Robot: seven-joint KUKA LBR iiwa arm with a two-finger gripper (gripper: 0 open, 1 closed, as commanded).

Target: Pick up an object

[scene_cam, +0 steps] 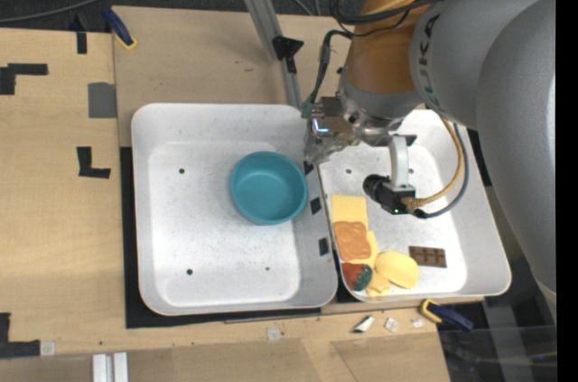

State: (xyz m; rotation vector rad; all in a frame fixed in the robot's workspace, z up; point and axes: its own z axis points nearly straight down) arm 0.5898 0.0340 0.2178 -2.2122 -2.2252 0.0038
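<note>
Bench: two white bins side by side, left bin point(163, 191) and right bin point(470, 263).

Left bin contents: one teal bowl point(267, 187), upright, toward the bin's right side, close to the wall shared with the other bin.

Right bin contents, all in the near left part: a pale yellow slab point(349, 209); an orange piece point(353, 238) touching its near edge; a small red and green item point(358, 275) nearer still; a yellow lump point(397, 269) just right of that; a small brown chocolate block point(427, 257) apart to the right.

Arm: grey with an orange band point(388, 37), reaching in from the right. Its gripper point(327, 136) sits above the far end of the shared wall. Whether the fingers are apart or together cannot be told at this angle; nothing is seen between them.

Key relation: the food cluster lies toward the near side of the gripper, running in a near-far line along the right bin's left wall. The bowl lies to the gripper's near left. Both are close; judged slightly nearer is the slab.
</note>
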